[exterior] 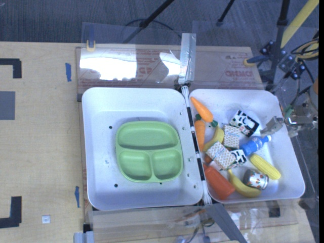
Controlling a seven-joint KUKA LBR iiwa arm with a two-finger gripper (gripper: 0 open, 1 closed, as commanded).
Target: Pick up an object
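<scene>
1. The left shallow white plastic bin held a green three-compartment plastic tray at its middle, with bare floor left around the tray on every side.
2. The right shallow white plastic bin was crowded along its left and lower parts: an orange toy carrot, a yellow toy banana, a blue plastic bottle and a yellow toy corn cob lay close together.
3. That bin's upper strip of floor lay bare.
</scene>
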